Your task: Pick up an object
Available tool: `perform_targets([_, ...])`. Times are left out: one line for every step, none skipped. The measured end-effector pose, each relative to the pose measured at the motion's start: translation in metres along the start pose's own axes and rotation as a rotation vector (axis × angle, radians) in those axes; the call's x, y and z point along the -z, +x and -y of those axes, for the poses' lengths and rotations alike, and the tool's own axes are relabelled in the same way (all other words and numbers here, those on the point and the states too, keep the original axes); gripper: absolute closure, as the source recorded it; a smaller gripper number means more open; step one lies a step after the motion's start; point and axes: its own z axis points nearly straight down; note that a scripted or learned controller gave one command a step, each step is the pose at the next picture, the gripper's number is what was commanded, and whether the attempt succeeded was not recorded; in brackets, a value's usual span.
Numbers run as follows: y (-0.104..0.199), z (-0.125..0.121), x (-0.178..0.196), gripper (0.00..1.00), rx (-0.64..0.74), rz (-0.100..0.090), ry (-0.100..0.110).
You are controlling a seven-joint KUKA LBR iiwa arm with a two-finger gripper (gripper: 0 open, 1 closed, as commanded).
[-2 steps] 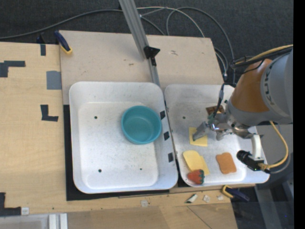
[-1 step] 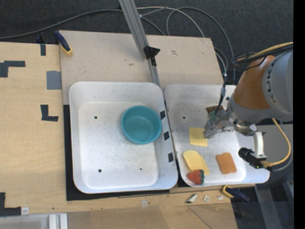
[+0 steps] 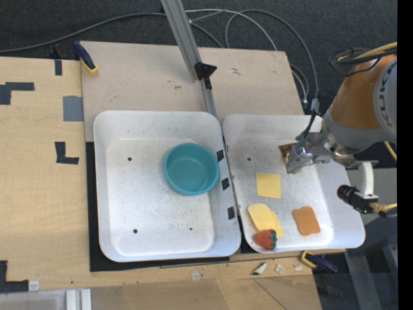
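Desk (image 3: 39, 173), light wood, far left; dark tape marks on it. Blue-and-yellow clamp (image 3: 85, 57) at the upper left corner of a tan board (image 3: 142, 76) behind the bins.

Left bin (image 3: 110, 192): shallow, white, speckled. One teal bowl (image 3: 191, 168) sits upright toward its right side, near the wall shared with the next bin.

A grey metal pole (image 3: 184, 37) slants down from the top edge to the gap between the two bins, with a black bracket (image 3: 204, 70) partway along.

Right bin (image 3: 245, 134): four loose items, all in its lower half. Pale yellow square piece (image 3: 268, 186) lies flat near the middle. Below it, a longer yellow piece (image 3: 263, 217), and touching its lower end a small red item with a green tip (image 3: 265, 239), close to the front wall. To the right, an orange-brown piece (image 3: 306, 221), apart from the others.

End effector (image 3: 295, 159) hangs over the upper right part of the right bin, above and just right of the yellow square; a small brownish thing sits at its left edge, too blurred to identify. Cannot tell whether it is released or clenched, or whether anything is in it. Contact with the bin floor cannot be judged.

Arm (image 3: 361, 108), grey with an orange band, comes in from the right. Cables (image 3: 258, 18) loop over the dark floor behind the board. Another blue-and-yellow clamp (image 3: 316, 261) at the front right.
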Motion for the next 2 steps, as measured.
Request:
perform_targets([0.003,0.0,0.043,1.0,0.0,0.0,0.001])
perform_targets([0.003,-0.001,0.096,1.0,0.0,0.0,0.0])
